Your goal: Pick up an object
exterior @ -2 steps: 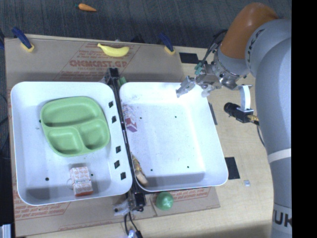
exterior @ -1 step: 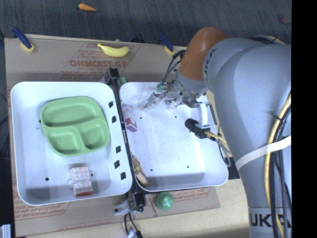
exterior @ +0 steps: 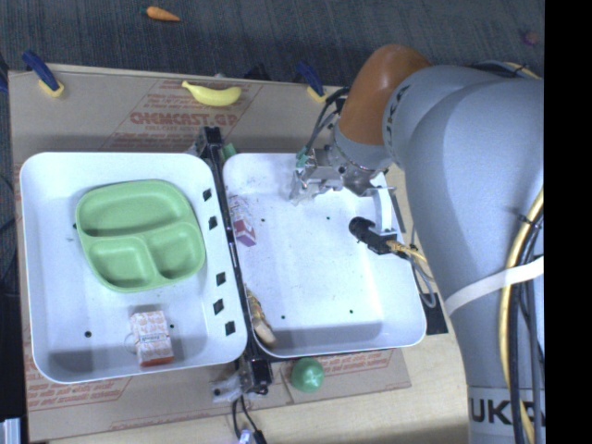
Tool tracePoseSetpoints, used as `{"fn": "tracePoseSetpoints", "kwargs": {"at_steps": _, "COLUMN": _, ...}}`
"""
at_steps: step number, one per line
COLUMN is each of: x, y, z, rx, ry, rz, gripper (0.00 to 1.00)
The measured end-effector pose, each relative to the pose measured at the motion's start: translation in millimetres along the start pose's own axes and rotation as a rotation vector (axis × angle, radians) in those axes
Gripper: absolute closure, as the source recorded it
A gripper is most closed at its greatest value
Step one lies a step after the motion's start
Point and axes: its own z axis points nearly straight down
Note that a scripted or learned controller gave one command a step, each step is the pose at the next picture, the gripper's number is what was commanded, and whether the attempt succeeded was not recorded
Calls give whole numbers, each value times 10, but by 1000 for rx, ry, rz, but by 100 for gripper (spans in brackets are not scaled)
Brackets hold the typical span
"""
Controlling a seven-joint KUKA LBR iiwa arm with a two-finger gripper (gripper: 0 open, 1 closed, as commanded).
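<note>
We see the gripper (exterior: 303, 188) low over the far part of the right bin (exterior: 319, 280), near its back wall, and from this slant we cannot tell whether it is released or clenched. Above it sits the orange band (exterior: 381, 81), and the grey arm (exterior: 462, 155) runs in from the right across that bin's far right corner. The closest loose thing we find is a small pink-and-white carton (exterior: 242, 220), lying against the right bin's left wall, apart from the gripper and to its left. Further toward the front along the same wall lies a tan, elongated item (exterior: 259, 324), too small for us to make out. Across the divider, the left bin (exterior: 46, 276) holds a green compartment tray (exterior: 139, 234) in its middle and a small red-and-white packet (exterior: 151, 338) near its front wall, well apart from the gripper. Both bins rest on a cardboard sheet (exterior: 139, 118). On that sheet, behind the bins, we see a yellow banana (exterior: 213, 92), and at the front, just beside the right bin's near edge, a green ball (exterior: 307, 375). Blue clamps (exterior: 42, 72) grip the sheet's far edge, and a small orange thing (exterior: 163, 13) lies on the dark floor beyond.
</note>
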Motion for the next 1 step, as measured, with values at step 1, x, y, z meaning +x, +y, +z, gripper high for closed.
{"fn": "tracePoseSetpoints", "kwargs": {"at_steps": 1, "x": 1037, "y": -23, "z": -917, "rx": -6, "ry": 2, "rz": 1, "gripper": 100}}
